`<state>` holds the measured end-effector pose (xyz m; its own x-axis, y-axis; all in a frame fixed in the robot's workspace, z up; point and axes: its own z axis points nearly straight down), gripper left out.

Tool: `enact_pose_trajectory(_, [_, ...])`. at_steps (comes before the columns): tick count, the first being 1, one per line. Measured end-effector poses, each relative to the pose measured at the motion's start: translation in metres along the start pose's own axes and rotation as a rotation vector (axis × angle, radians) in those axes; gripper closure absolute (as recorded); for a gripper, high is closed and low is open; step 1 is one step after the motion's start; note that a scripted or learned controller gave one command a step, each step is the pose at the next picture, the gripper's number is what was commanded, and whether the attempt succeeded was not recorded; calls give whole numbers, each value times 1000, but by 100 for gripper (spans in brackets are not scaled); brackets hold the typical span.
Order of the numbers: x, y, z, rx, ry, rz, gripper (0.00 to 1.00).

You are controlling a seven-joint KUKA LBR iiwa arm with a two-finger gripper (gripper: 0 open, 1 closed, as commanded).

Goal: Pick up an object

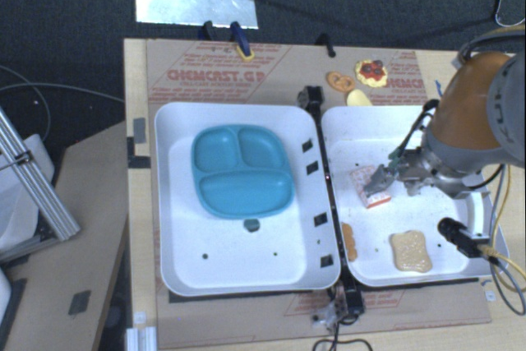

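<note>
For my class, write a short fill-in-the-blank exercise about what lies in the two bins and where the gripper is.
1. The blue divided plate lies in the ____ bin.
2. The toast slice lies in the ____ bin.
3. The gripper is right at a small white and ____ packet.
4. The plate has ____ compartments.

Missing words: left; right; red; three

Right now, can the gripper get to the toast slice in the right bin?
Probably yes. The toast slice lies flat on the right bin floor near its front edge, with bare floor around it. The gripper is at a small pink-and-white packet nearby, and nothing lies between them.
</note>
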<state>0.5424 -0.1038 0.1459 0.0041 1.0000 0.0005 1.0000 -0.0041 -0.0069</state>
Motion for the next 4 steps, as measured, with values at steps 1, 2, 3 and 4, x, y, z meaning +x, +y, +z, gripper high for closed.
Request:
enact_pose_trajectory(1, [-39, 47, 58, -15, 6, -5, 0])
enact_pose_trajectory(2, [-39, 50, 41, -28, 1, -9, 100])
enact_pose_trajectory(3, [-28, 6, 53, -36, -9, -5, 100])
enact_pose_trajectory(4, [-29, 9, 41, -41, -10, -6, 100])
